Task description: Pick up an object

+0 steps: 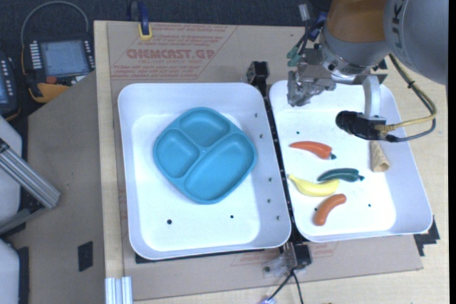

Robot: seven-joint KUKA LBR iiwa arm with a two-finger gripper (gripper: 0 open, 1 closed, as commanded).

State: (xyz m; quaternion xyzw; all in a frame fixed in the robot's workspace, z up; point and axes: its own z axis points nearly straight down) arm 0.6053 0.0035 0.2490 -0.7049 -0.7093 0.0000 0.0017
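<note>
The right bin holds a red chili pepper, a dark teal pepper, a yellow banana, an orange-red sausage and a tan cone-like piece. My gripper hangs over the bin's far left corner, above and apart from the red chili. Nothing shows between its fingers. The left bin carries a blue divided plate.
A black clip sits at the far end of the wall between the two bins. Both bins rest on a cardboard sheet. A small screen device lies off the bench at the far left.
</note>
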